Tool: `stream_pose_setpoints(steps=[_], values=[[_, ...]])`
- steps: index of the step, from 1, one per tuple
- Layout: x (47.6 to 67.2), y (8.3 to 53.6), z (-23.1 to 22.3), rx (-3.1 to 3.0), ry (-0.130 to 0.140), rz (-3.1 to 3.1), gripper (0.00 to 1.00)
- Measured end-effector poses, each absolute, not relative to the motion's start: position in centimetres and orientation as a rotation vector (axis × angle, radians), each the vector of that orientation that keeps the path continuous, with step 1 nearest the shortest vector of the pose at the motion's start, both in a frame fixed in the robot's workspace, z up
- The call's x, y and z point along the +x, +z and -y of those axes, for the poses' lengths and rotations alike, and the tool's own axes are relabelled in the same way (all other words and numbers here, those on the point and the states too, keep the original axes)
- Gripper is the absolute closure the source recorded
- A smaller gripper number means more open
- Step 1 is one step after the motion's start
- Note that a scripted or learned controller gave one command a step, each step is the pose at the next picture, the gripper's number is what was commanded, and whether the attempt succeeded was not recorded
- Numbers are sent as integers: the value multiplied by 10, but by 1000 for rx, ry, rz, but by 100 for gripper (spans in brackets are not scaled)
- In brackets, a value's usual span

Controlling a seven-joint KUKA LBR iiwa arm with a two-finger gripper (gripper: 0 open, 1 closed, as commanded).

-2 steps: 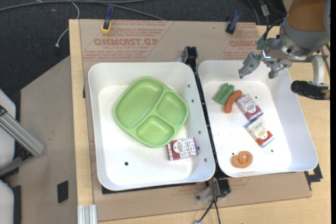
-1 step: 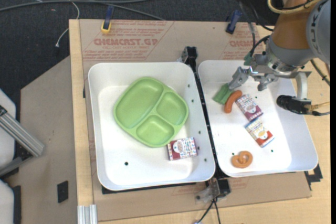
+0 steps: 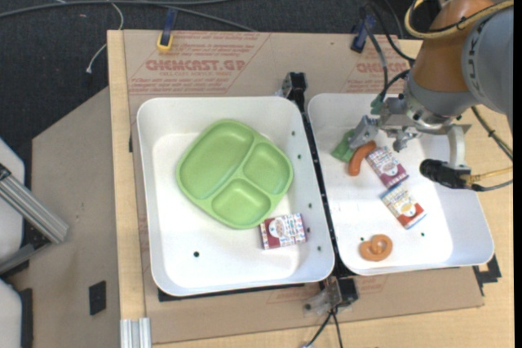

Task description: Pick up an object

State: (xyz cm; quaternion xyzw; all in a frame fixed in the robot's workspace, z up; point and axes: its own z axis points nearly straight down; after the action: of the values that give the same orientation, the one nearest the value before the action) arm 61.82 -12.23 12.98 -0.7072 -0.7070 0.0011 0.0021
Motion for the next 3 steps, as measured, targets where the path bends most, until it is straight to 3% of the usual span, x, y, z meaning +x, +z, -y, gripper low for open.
stream_pose_setpoints(steps=[1, 2, 3], values=[[621, 90, 123, -2224, -4, 2224, 0], [624, 106, 123, -2229, -13, 2231, 100], [635, 166, 121, -2224, -6, 2227, 100]])
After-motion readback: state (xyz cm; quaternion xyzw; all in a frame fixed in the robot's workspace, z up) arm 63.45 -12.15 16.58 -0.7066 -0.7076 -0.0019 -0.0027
